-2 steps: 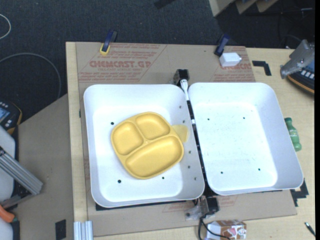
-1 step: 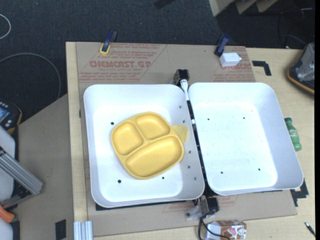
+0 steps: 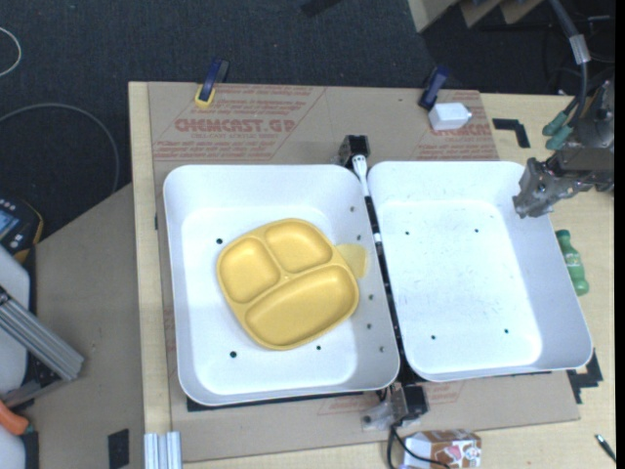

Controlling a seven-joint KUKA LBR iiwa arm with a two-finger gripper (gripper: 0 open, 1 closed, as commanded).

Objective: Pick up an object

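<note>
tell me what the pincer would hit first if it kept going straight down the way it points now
Probably the right bin: the pincer points down and a little left over that bin's upper right rim, so it would likely meet the rim or the bare floor just inside. Depth is hard to judge here. The yellow divided plate lies in the left bin, well off that line.

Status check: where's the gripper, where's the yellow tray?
Gripper over right bin's upper right rim, holding nothing visible. Yellow tray flat in left bin. Nothing in the way.

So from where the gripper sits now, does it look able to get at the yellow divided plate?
Probably yes. The yellow plate lies uncovered in the left bin, nothing on top of it. The gripper sits over the right bin's far edge, so it must cross both bins first.
</note>
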